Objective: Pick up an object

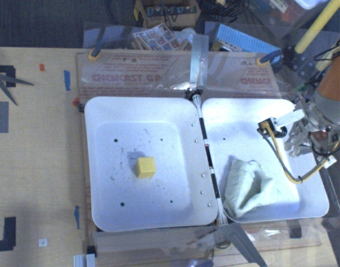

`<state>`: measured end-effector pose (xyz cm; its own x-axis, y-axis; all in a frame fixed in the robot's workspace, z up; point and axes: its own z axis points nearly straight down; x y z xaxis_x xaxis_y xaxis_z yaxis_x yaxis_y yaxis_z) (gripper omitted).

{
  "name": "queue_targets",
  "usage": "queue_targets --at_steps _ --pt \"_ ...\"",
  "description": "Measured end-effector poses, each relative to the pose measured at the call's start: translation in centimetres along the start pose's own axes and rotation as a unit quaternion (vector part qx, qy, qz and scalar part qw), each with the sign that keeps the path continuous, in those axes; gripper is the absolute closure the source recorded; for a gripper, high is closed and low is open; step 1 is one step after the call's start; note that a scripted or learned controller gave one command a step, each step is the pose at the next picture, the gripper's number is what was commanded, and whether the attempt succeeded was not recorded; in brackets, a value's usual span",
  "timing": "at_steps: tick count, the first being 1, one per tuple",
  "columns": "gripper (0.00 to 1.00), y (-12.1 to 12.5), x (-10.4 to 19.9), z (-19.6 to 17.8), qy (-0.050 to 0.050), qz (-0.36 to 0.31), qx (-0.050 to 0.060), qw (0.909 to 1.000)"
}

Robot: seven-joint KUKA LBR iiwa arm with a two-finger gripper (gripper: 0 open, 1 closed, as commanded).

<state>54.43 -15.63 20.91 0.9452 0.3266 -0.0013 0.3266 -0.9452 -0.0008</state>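
Note:
A small yellow cube (pixel 146 167) lies near the middle of the left white bin (pixel 103 121). A crumpled pale grey-green cloth (pixel 246 186) rests in the front part of the right white bin (pixel 236 115), close to the divider. My gripper (pixel 305 141) hangs over the right bin's right side, up and to the right of the cloth and apart from it. I see nothing held in it. A yellow cable (pixel 282 159) loops down from the wrist over the bin floor.
A clear plastic sheet (pixel 158 74) with red lettering lies behind the bins. Scissors (pixel 5 81) and bits of blue tape (pixel 67 80) are on the wooden bench at left. Boxes and a yellow pole (pixel 320 20) crowd the back.

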Motion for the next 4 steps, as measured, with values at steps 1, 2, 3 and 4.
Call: queue_targets --at_steps 1,2,3,4 --pt "1.0 6.8 -0.9 6.7 -0.001 -0.122 0.001 0.9925" --pt "1.0 5.7 -4.2 12.1 0.003 -0.395 -0.003 0.9187" --pt "1.0 2.0 -3.4 9.7 0.0 -0.079 0.0 0.9969" --pt "1.0 5.0 -6.1 12.1 0.002 -0.407 -0.001 0.9134"
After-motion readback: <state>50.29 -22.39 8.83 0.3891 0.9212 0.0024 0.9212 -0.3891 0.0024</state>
